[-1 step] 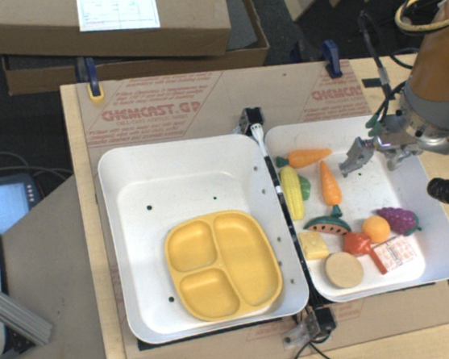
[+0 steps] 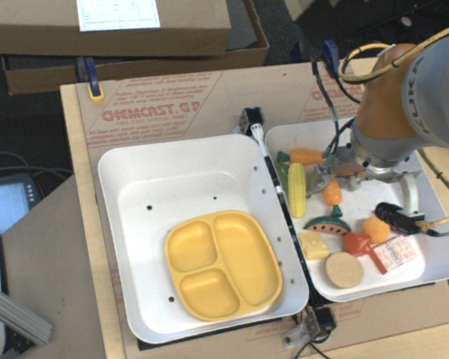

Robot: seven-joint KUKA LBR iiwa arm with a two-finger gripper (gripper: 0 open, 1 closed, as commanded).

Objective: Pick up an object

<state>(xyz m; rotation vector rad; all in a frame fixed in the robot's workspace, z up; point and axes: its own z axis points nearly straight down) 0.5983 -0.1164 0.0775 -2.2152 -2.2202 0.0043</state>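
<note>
brown cardboard covers the worktop (image 2: 174,99), and two white bins sit on it side by side. the left bin (image 2: 128,186) holds a yellow plate (image 2: 221,264) with three sections, lying flat near the front. the right bin (image 2: 446,265) is full of toy food. a yellow corn cob (image 2: 296,189) lies along its left wall, with an orange carrot (image 2: 304,157) just behind it. near the middle is a small orange piece (image 2: 333,194). a watermelon slice (image 2: 327,224) sits in front of that, beside a pale yellow cheese block (image 2: 314,245). a round tan cookie (image 2: 344,270) is near the front edge, next to a red tomato piece (image 2: 356,243) and a red and white packet (image 2: 395,254). the grey arm (image 2: 433,92) reaches in from the right over the back of the right bin. its jaws (image 2: 331,171) point down by the carrot and the small orange piece, but you cannot tell how wide they are or whether they have anything.
</note>
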